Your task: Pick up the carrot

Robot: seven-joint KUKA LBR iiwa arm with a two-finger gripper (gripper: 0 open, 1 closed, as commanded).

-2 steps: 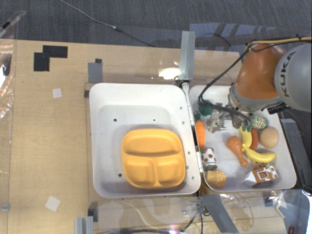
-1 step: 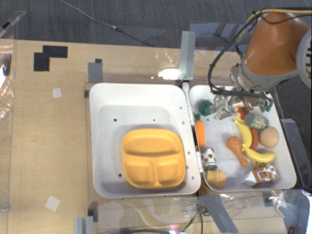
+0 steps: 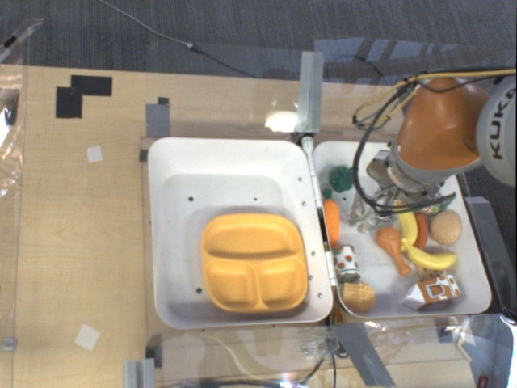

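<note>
Two white bins side by side on the wooden bench [image 3: 73, 241]. Left bin [image 3: 174, 176] holds a yellow divided tray [image 3: 254, 261], sitting toward its lower middle, three compartments.

Right bin [image 3: 477, 285] is cluttered. The carrot [image 3: 331, 222] lies against the bin's left wall, just beside the divider between the bins, lengthwise along that wall, orange body with the top end pointing up-view. A dark green item [image 3: 340, 178] sits just above it, too small to identify. Below the carrot is a small white can with red spots [image 3: 346, 260], and below that a tan waffle-textured piece [image 3: 359, 297] at the bin's bottom edge.

Arm comes in from the right, orange band [image 3: 436, 132] over the upper part of the right bin, cables looping off it. The pincer [image 3: 373, 214] hangs below the wrist, over the bin's middle, near the carrot but apart from it to the right. Cannot tell how far apart its tips stand, the wrist blocks them; nothing visible in its grip.

Right of the pincer: a chicken drumstick [image 3: 392, 247], a banana [image 3: 428, 257], a second yellow piece [image 3: 409, 229] with something red touching it, a beige egg [image 3: 445, 227], and a small brown-and-white carton [image 3: 435, 290] at the lower right corner.
</note>
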